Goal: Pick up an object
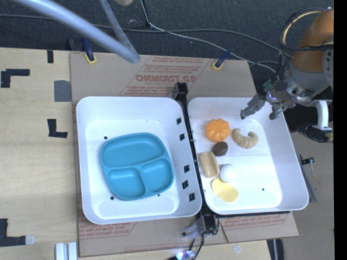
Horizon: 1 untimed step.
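Wooden bench [32, 161] carries two white bins; the right bin [290, 172] holds the food items. End effector [264, 108] hangs over its far edge, fingers apart, nothing between them. Nearest target, the croissant [245, 138], lies just below and left. Recommend centring above it before descending.

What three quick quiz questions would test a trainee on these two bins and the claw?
1. True or false: the blue divided plate lies in the left bin.
2. Which item lies nearest the claw? A) croissant B) white egg C) yellow disc
3. Fill in: the orange pumpkin sits in the ___ bin.

Key: 1 true; 2 A; 3 right. The claw hangs open above the right bin's far corner, holding nothing.
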Available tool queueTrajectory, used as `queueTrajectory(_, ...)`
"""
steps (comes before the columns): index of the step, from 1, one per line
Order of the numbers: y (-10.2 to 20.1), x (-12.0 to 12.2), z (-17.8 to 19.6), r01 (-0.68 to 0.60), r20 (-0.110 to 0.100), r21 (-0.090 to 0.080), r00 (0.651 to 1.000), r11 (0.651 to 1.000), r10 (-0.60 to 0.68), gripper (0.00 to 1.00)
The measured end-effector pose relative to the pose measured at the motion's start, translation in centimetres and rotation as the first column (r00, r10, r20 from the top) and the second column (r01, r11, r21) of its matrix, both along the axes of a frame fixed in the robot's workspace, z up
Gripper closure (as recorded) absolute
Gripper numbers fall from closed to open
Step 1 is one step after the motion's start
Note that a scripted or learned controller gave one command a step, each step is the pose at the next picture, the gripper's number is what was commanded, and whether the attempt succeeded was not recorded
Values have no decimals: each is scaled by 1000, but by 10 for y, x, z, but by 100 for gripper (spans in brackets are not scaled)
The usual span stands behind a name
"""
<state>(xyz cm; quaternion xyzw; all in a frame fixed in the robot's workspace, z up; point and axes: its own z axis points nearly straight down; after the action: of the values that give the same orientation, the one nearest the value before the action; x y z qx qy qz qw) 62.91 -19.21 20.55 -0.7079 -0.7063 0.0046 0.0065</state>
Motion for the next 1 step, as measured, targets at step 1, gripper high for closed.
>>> queueTrajectory(1,1,3,9,-4,14,-3,1000,1000,4,0)
